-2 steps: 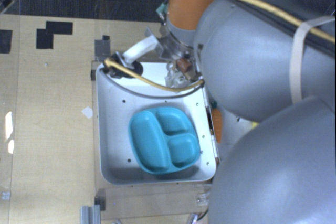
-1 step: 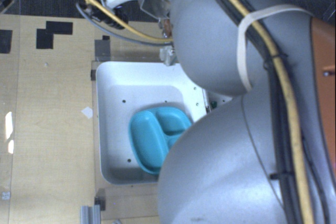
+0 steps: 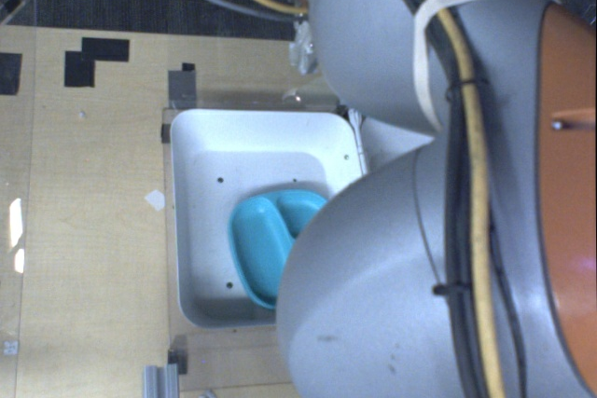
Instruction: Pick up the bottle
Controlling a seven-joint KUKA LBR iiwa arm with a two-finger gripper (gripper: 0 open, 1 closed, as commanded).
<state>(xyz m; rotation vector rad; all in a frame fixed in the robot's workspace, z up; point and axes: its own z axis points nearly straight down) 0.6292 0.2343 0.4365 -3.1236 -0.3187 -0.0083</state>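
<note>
A: Bottle (image 3: 263, 242) — the turquoise, rounded thing lying on its side on the floor of the white bin (image 3: 201, 163), toward the bin's near-right part. Its right end runs under the arm (image 3: 438, 200) and is hidden there.

B: And the pincer, where is it against the bottle?

A: I cannot tell. The grey arm bulks across the whole right half of the view, with its orange band (image 3: 569, 200) at the far right edge, and it covers whatever hangs below the wrist. Whether the pincer is open, closed, or on the bottle cannot be made out.

B: What lies around the bin?

A: The pale wooden desk (image 3: 84, 200), with black square marks (image 3: 93, 59) near its upper left. A yellow cable (image 3: 457, 107) runs along the arm, held by a white strap (image 3: 466, 0). A second white bin's edge (image 3: 392, 140) peeks out just right of the first, between the arm's two grey masses.
</note>
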